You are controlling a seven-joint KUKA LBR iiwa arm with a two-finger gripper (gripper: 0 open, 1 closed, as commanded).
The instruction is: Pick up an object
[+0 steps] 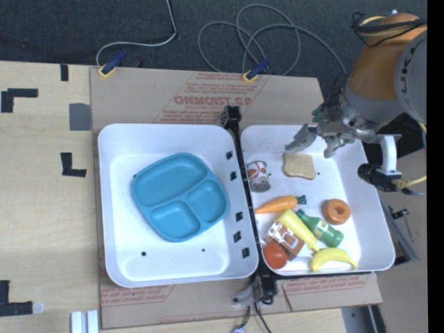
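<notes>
Lowest in the view, at the near edge of the right bin (374, 217), a yellow banana (333, 258) and a red tomato (275, 257) are listed, the two lying apart with other items between.

Right bin, further contents:
- boxed snack (284, 236), red and white, touching the tomato;
- yellow bottle (297, 227), tilted, just beside the box;
- green bottle (325, 231), lying on its side next to the yellow one;
- doughnut (336, 211), brown, near the right wall;
- carrot (279, 204), orange, lying crosswise at mid-bin;
- small can (259, 175), close to the divider between the bins;
- slice of bread (300, 165), flat on the floor at the far half of the bin.

Left bin (114, 186): one blue divided plate (180, 195), resting flat at the centre.

Tool: gripper (320, 141), carried over the far half of the right bin, just above and beside the slice of bread. Its fingers are seen spread apart, with nothing between them.

Progress: no object is lifted; every item is judged to be resting in its bin. The approach appears made, the bread being the likeliest target. Descent, closing and lifting are judged outstanding.
</notes>
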